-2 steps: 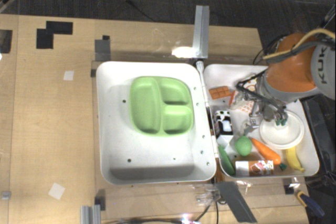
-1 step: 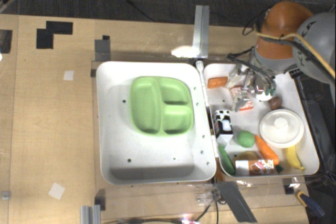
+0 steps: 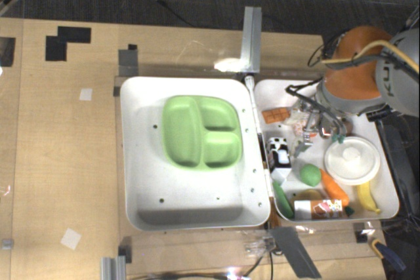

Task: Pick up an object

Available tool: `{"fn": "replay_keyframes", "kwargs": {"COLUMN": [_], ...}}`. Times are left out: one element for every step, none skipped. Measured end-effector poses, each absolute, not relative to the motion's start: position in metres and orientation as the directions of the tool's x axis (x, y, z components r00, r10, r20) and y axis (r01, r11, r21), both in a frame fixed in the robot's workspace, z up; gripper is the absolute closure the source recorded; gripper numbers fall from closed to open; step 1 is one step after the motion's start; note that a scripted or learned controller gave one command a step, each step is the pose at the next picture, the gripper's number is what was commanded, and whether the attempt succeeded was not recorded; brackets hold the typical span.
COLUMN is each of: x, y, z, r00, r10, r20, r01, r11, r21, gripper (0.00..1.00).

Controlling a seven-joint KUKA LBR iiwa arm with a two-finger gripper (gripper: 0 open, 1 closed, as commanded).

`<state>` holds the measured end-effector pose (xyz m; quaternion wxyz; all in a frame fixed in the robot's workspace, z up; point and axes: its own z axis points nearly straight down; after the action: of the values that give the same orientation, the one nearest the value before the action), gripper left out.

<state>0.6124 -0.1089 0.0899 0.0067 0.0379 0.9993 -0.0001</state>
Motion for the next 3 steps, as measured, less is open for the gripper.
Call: {"fn": "replay_keyframes", "kwargs": {"x": [0.558, 0.508, 0.584], "y": [-0.115, -0.162, -0.128], "z": [0.091, 0.092, 0.091], "r00": [-0.998, -0.999, -0.992], "r10": [0.054, -0.044, -0.125], "r20": [-0.018, -0.027, -0.017], "r01": [0.054, -0.044, -0.125], "r11": [0.999, 0.999, 0.992], "r21": [-0.001, -0.007, -0.003], "gripper": [0.0, 0.0, 0.0]}}
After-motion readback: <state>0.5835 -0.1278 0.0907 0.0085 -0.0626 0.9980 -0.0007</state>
